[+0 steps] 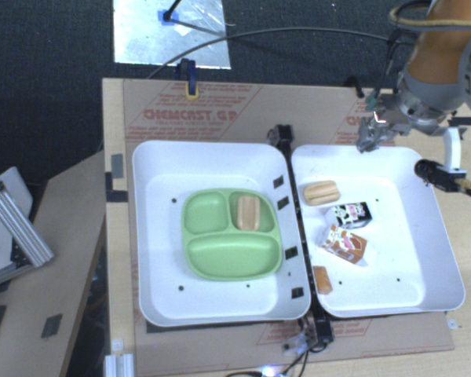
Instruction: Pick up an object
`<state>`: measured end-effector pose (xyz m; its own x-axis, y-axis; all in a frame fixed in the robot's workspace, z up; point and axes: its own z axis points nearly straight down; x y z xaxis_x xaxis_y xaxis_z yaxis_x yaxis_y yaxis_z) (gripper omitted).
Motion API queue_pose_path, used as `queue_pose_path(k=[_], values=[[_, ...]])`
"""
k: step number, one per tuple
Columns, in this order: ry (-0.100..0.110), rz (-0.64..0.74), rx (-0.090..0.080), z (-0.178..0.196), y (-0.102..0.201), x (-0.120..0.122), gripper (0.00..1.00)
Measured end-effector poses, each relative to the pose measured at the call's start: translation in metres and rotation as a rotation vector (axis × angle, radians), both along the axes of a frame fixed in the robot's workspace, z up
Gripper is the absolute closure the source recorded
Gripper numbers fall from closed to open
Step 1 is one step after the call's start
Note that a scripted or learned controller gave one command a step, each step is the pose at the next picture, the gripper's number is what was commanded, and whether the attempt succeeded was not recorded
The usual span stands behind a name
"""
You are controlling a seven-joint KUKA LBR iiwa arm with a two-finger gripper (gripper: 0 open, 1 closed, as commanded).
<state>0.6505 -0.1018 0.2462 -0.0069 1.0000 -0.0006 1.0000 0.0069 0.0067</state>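
Gripper (371, 138) above the back rim of the right bin (424, 242), no item between its fingers.

I cannot tell from this view whether the fingers are open or closed. The pickable items lie in the right bin, all toward the front-left of the gripper: a bun (321, 192) nearest, its long axis running left to right, just left of the black-and-white packet (352, 214); the red-and-white packet (345, 244) lies just in front of that, tilted diagonally; a small brown piece (322, 280) sits near the bin's left wall, well apart from the gripper. In the left bin (157, 234), a green 3-compartment tray (220, 258) holds another bun (247, 211) in its upper-right compartment. The nearest bun looks the likeliest target, calling for a move forward, left and down.
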Motion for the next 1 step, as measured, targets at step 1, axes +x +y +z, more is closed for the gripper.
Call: queue_pose_path(k=[1], values=[[0.007,0.002,0.002,-0.0124,0.0458,-0.0197,1.00]])
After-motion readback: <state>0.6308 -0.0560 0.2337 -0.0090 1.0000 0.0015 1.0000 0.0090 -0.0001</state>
